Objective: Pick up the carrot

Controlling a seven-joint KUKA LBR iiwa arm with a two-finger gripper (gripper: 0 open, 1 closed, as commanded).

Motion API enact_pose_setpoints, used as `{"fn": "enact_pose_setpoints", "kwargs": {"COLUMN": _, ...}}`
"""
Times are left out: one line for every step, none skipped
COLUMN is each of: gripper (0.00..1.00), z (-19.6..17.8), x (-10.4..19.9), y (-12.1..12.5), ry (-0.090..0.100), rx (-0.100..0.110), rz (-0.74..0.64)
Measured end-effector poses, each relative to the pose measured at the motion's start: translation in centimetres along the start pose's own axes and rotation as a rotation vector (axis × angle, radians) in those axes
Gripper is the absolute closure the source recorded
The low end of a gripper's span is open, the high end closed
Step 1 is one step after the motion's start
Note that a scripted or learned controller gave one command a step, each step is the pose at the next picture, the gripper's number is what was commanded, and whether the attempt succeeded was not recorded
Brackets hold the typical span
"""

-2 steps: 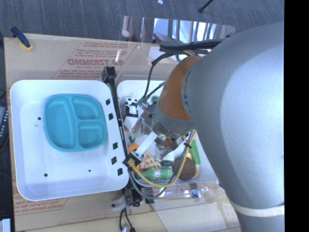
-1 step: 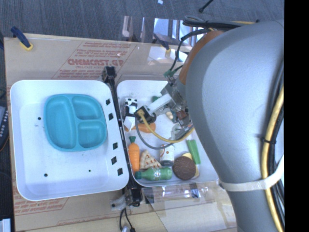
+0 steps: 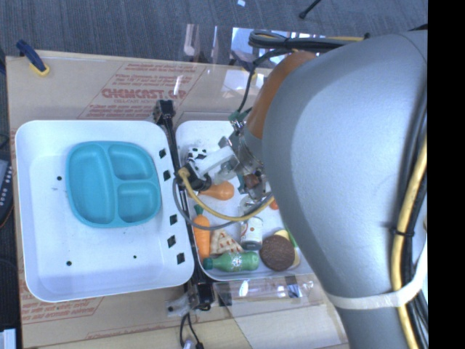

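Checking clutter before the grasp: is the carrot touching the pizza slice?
Touching: the camera view shows the carrot lying against the pizza slice with no gap between them.

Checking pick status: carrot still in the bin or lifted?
In the bin. The carrot lies flat by the right bin's left wall, beside the pizza slice.
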State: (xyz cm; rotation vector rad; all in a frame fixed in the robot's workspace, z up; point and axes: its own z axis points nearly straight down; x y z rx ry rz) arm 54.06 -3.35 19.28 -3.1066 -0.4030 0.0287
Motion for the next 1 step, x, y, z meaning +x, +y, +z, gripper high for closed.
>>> {"fn": "enact_pose_setpoints", "kwargs": {"gripper": 0.0, "z": 0.44, "x": -6.91, "y": 0.2, "ry": 0.005, "rx": 0.0, "rz": -0.181}}
